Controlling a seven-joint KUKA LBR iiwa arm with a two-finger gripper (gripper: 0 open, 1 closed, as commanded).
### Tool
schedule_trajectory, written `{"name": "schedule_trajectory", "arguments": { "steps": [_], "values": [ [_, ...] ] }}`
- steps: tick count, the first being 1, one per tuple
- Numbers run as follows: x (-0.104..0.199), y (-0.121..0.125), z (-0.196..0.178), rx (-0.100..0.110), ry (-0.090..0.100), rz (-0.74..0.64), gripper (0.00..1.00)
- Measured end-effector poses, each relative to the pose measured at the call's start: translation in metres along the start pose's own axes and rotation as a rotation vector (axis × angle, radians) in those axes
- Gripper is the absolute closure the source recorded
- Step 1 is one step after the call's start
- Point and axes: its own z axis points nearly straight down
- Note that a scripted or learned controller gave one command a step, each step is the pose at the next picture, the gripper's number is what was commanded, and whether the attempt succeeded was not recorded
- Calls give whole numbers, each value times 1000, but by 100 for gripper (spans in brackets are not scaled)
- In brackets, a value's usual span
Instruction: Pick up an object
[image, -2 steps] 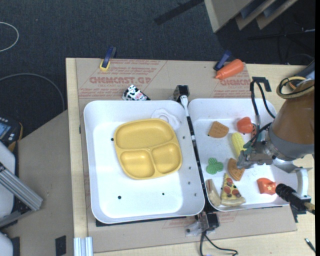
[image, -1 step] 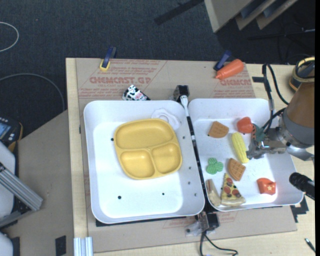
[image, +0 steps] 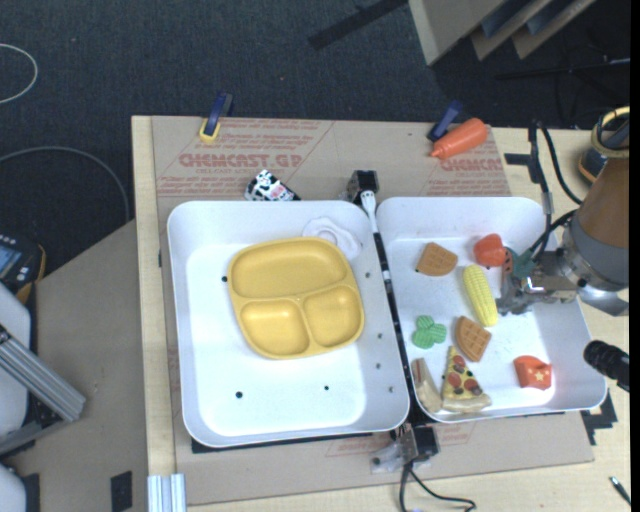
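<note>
White plastic walls keep the toy food gathered in the right bin (image: 400, 225), seemingly so the arm (image: 610, 225) reaching in from the right has them all within range, while the left bin (image: 190, 300) holds a yellow divided tray (image: 295, 295). Low over the right bin hangs the pincer (image: 522, 290), just beside the corn cob (image: 480, 294) and below the red tomato piece (image: 490, 250). How far it is spread I cannot tell, and nothing is visibly held, so any piece, the pizza slice (image: 460, 380) included, remains a candidate.
</note>
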Motion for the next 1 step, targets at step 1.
{"name": "schedule_trajectory", "arguments": {
  "steps": [1],
  "values": [
    [47,27,11,1,2,-5,100]
  ]
}}
